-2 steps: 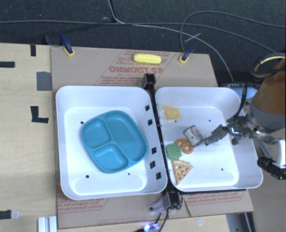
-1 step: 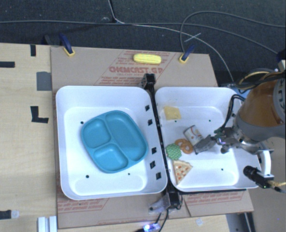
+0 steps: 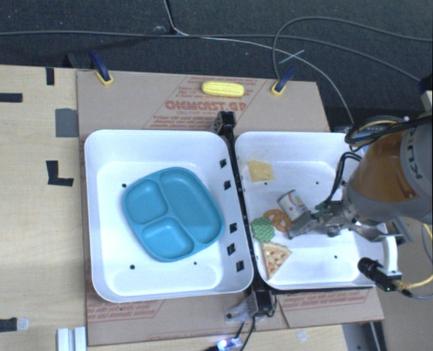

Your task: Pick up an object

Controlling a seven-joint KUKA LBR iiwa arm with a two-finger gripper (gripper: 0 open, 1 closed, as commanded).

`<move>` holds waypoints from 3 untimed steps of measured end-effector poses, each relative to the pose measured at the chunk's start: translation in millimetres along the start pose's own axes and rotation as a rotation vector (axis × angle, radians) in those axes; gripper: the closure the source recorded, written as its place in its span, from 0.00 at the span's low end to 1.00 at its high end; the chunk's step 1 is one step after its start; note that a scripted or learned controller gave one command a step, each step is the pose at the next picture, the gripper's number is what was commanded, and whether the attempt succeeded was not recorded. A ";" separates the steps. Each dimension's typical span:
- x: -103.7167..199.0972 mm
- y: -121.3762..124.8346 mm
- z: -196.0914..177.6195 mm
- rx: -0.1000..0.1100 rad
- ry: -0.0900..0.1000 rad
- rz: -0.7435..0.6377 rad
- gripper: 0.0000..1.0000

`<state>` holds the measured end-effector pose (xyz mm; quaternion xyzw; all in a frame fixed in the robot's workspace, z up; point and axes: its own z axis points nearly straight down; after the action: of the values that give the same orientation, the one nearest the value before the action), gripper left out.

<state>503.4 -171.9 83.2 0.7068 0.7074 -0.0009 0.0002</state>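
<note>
From where I'm standing the gripper (image 3: 298,225) sits low in the right bin (image 3: 315,273) with the pretzel (image 3: 277,219) just left of it, can't tell whether it's gripping anything.

Red printed lettering runs along the far edge of the flat brown cardboard sheet (image 3: 187,108) lying under the two white bins. It appears to read "CHEMCAST GP", though the last letters are partly hidden. Smaller red print sits below it and along the sheet's near edge, too small to read.
</note>
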 end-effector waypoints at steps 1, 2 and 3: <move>-0.6 0.5 -12.6 -0.003 -0.002 0.001 1.00; -3.5 -0.5 -74.7 -0.004 0.001 0.000 1.00; -3.9 -7.6 -133.9 -0.004 0.000 0.000 1.00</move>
<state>495.9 -175.6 217.1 0.7067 0.7075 0.0007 0.0016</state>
